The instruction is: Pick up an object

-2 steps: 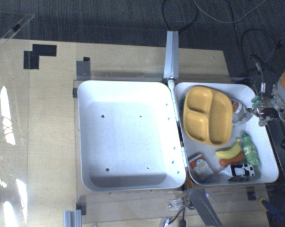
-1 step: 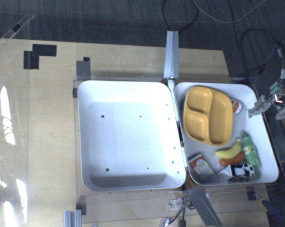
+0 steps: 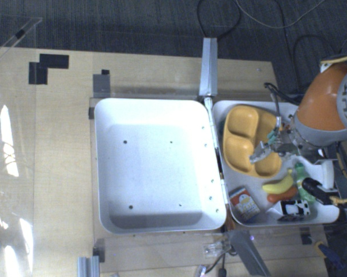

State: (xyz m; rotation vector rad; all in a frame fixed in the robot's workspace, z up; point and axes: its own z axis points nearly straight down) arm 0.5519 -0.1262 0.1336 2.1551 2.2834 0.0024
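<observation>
Over glossy lobed yellow tray (image 3: 242, 137), metal claw (image 3: 264, 152).

crowded right bin (image 3: 234, 111), open left bin (image 3: 156, 224)

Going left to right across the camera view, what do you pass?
Left white bin → metal divider post → small orange packet → yellow banana → orange band on the arm.

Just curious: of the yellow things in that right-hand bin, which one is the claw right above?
The big yellow lobed tray. The gripper hangs over its right side, while the small banana lies apart, lower in the right bin.
</observation>
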